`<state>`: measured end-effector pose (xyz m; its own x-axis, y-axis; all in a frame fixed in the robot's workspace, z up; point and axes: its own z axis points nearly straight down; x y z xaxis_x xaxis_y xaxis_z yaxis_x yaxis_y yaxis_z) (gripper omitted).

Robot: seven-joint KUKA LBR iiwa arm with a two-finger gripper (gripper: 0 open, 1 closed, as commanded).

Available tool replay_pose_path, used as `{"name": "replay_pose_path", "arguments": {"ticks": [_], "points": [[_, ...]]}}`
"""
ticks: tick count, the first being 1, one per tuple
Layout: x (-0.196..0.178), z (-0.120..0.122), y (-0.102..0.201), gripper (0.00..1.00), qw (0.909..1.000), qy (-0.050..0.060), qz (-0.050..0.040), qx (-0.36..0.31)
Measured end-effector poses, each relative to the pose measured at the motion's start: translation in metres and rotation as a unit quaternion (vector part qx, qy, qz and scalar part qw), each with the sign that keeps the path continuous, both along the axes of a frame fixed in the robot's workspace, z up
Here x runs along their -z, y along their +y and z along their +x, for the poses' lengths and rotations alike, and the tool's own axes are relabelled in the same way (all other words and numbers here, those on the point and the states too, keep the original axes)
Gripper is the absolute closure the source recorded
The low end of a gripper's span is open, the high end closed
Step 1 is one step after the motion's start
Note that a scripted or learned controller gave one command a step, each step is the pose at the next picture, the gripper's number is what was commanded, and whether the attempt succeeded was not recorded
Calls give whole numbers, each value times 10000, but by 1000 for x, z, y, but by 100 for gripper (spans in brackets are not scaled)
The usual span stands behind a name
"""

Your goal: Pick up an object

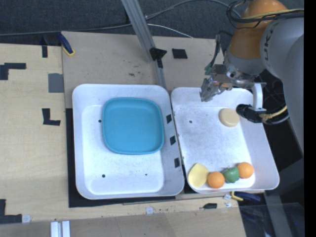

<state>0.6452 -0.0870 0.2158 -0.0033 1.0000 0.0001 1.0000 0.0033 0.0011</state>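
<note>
table: you've got a light wooden top with black tape marks along its left side, a black mat under the two bins, dark carpet-like floor along the top of the view.
pole: grey metal strut slanting down from the top edge to the gap between the bins; keep it in mind on any swing to the left.
left bin: shallow, white, speckled floor; holds only the blue plate, lying flat in its upper middle.
right bin: this is where your candidates are. Along the near wall, left to right: yellow piece, orange ball, green item, second orange ball, all packed touching or just beside each other.
cream disc: lies alone near the bin's far right side, well apart from the cluster, bare floor around it.
gripper: hangs above the far edge of the right bin, near the cream disc and to its left; nothing shows between the fingers; whether they're spread or closed, can't tell, too small and dark.
step: approach, I'd judge; nothing picked yet.
next move: you'd want to shift right toward the disc and drop straight down; it's the easiest grab since the near-wall group is crowded.
room: cables trail over the floor at top and loop at the arm's wrist.
</note>
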Motion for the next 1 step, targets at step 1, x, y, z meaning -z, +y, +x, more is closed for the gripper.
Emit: {"name": "replay_pose_path", "arguments": {"ticks": [1], "points": [[7,-16,46,100,10000,11,3,-2]]}}
